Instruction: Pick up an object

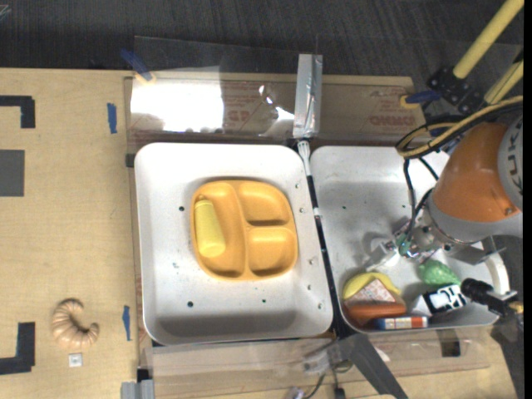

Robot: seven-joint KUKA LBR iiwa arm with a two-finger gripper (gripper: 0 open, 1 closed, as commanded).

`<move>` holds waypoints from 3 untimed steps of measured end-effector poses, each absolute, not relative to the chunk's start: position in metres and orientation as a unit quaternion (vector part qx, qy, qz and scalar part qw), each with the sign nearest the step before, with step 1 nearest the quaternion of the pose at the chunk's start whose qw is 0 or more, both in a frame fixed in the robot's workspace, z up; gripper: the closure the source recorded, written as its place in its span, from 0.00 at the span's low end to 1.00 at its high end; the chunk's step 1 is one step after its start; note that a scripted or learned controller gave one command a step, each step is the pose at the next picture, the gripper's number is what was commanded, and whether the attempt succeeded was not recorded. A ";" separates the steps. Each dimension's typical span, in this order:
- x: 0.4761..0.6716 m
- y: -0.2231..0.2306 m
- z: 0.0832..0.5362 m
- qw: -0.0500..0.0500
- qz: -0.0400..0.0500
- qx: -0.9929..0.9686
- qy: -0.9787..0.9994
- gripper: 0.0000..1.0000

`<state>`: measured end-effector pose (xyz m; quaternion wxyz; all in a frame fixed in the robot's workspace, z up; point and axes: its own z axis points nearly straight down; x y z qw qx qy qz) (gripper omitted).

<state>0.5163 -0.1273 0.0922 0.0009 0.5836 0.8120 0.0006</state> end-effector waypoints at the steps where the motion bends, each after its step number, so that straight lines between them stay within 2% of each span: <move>1: 0.518 -0.126 0.102 0.002 0.002 0.583 0.812 1.00; 2: 0.528 -0.179 0.155 0.003 0.001 0.508 0.862 1.00; 3: 0.493 -0.159 0.095 0.002 0.001 0.550 0.835 1.00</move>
